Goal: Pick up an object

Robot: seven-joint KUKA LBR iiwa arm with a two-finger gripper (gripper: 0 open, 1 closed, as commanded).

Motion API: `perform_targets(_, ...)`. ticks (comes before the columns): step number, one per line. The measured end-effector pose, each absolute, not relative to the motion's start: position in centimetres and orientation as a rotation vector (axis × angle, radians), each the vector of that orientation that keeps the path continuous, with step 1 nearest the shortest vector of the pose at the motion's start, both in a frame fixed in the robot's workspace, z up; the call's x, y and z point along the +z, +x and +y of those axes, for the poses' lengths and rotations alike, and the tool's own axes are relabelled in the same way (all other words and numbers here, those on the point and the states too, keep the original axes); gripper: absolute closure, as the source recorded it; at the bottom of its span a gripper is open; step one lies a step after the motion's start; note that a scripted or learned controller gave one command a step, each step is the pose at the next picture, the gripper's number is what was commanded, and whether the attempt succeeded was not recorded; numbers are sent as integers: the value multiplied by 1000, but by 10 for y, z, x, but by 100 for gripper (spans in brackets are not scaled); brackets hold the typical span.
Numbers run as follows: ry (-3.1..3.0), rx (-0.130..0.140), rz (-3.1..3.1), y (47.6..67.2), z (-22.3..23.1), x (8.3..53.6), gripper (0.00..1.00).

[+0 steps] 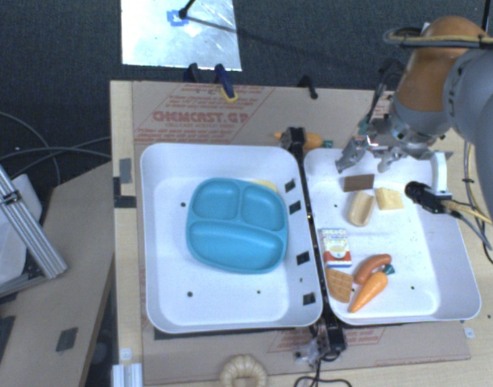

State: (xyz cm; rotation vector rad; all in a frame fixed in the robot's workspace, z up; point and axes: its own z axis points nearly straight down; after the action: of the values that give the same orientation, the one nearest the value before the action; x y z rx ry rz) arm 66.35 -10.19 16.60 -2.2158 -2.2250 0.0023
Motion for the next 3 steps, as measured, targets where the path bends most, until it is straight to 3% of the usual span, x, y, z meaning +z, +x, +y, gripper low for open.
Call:
perform_targets(2, -2215, 5, -2225, 666, -101, 84, 0)
perform_targets(3, -2217, -1, -2229, 668, -101, 96, 100)
